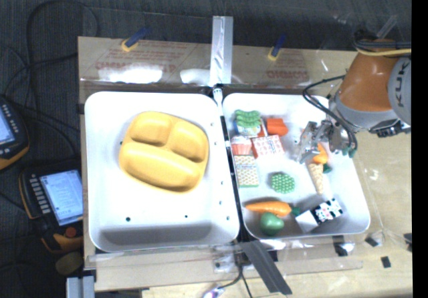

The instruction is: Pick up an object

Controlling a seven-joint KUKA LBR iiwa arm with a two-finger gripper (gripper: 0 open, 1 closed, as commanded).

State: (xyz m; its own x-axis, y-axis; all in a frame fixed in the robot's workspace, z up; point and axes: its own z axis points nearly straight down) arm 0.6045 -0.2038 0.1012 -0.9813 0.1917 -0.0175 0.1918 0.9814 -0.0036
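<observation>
A dark grey carpeted floor surrounds the surface (pixel 107 56), a pale wooden board with clamps at its far edge and two shallow white bins side by side on it. The left bin (pixel 100 223) holds one large yellow sectioned tray (pixel 164 150) lying upside-down-looking and slightly askew (its three lobes bulge upward). The right bin (pixel 354 213) is crowded with small toy foods. The arm (pixel 371 89) enters from the right, its orange band bulky above the bin's far right corner, the wrist bent down and leftward into the bin. The end effector (pixel 314 141) sits low over the bin's right-hand half; whether its fingers are apart or closed cannot be told from here, nor whether anything is between them. Just beside it, touching or nearly so, lie a small orange piece (pixel 322 154) and a tan cone-like stick (pixel 316 178). Further left are an orange carrot (pixel 269 208), a green round fruit (pixel 271 223), a green dotted ball (pixel 282 182), a black-and-white patterned carton (pixel 328 210), a green leafy bunch (pixel 247 118), a red-orange block (pixel 276 127) and small printed boxes (pixel 267 146); their printing is too small to read.
</observation>
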